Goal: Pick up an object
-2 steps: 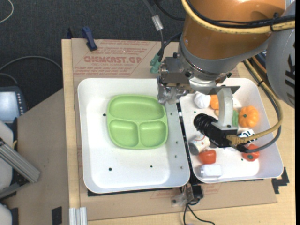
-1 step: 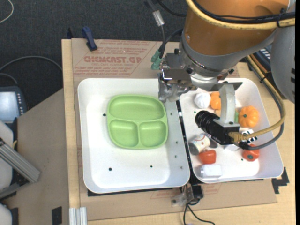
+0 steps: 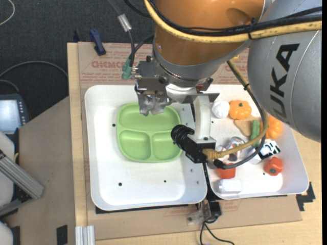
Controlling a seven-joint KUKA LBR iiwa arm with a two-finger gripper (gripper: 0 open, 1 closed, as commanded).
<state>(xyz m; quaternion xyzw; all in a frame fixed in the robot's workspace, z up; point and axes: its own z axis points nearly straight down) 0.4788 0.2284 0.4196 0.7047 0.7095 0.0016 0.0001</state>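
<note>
Objects for picking lie in the right bin (image 3: 294, 185), and you see them only in part: the arm's grey body and its orange band (image 3: 204, 19) cover that bin's upper right, and a black cable fitting (image 3: 189, 144) with yellow and black cables crosses its middle. Using the green divided tray (image 3: 138, 142) in the left bin (image 3: 102, 137) as your landmark, everything loose sits to its right: a white ball (image 3: 221, 109), an orange pumpkin-shaped toy (image 3: 240, 109) just beside that ball, a second orange piece (image 3: 275, 128) half hidden by the arm, a black-and-white patterned item (image 3: 270, 149), a red piece (image 3: 274, 166), another red piece (image 3: 226, 172) under the cables, and a flat white block (image 3: 230, 186) nearest the bin's front edge.

The gripper (image 3: 152, 107) hangs over the tray's far rim, above its large compartment. You cannot tell how far its fingers are spread; the metal there blurs into one grey mass, and nothing shows between them.
</note>
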